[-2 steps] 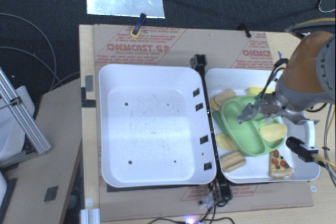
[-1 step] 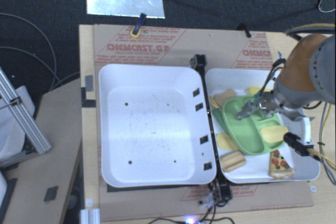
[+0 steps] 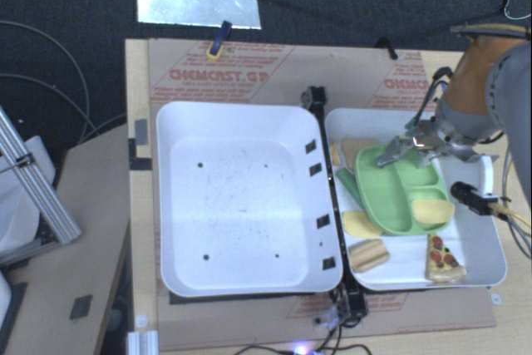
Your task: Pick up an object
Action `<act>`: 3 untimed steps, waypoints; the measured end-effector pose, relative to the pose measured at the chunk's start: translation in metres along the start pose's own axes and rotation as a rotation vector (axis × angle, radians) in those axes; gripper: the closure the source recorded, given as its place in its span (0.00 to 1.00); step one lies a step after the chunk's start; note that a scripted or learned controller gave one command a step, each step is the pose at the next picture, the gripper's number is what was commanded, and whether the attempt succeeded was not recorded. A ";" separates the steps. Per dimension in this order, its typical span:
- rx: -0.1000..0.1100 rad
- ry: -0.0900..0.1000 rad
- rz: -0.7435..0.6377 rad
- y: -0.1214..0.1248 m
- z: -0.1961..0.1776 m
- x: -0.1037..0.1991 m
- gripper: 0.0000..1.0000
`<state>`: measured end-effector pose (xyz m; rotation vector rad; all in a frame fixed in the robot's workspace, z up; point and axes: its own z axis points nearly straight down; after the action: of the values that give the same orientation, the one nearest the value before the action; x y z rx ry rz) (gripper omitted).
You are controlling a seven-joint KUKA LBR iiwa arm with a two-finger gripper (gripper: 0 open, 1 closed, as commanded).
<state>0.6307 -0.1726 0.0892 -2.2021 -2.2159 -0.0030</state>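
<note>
The end effector (image 3: 401, 150) hangs low over the right bin (image 3: 480, 239), at the far end of a green divided tray (image 3: 397, 197). Its metal tip is at or just above the tray's far rim. From this slant I cannot tell whether it touches the rim, and I cannot tell whether the end effector is open or closed. Nothing is visibly held in it. The grey arm (image 3: 499, 100) with its orange band comes in from the right.

The green tray lies tilted across the middle of the right bin, and a yellow piece (image 3: 432, 212) rests in its near right compartment. A second yellow piece (image 3: 359, 223) lies in the bin just beside the tray's near left edge. Nearer still is a tan bread roll (image 3: 368, 253), with a pizza slice (image 3: 443, 259) to its right at the bin's near wall. A flat tan item (image 3: 357, 150) shows at the tray's far left corner, partly under it.

The left bin (image 3: 179, 179) sits just beside the right one. Both stand on the counter (image 3: 332, 71), which is covered by a pale sheet with red lettering.
</note>
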 end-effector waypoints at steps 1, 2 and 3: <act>-0.023 -0.015 0.006 -0.031 0.000 -0.028 0.00; 0.025 -0.022 0.003 0.022 0.001 0.022 0.00; -0.020 -0.016 0.007 -0.037 0.002 0.023 0.00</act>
<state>0.5935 -0.1496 0.0881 -2.2281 -2.2263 -0.0072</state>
